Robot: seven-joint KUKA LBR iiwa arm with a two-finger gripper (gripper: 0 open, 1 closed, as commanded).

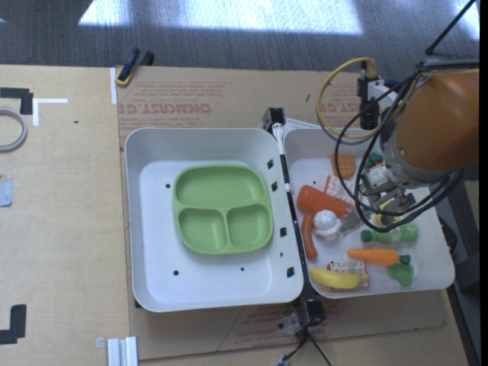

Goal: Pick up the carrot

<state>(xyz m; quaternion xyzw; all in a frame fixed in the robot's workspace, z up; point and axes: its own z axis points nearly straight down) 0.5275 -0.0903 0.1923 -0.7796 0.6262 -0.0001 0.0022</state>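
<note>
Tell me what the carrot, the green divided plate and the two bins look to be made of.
Carrot: likely moulded plastic toy, smooth even orange with a green tip. Green divided plate: plastic by its look, matte, one uniform colour, rounded moulded compartments. Left bin and right bin: white, thin-walled, probably plastic with a slight sheen.

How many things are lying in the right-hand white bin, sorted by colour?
Orange: 4, the small carrot with a green top, a large orange-red piece, a thin orange-red stick, a flat orange square
White: 1, a garlic-like bulb
Yellow: 1, a banana
Green: 2, a long piece, a small lump
Total: 8 that I can make out; the arm hides part of the bin.
</note>
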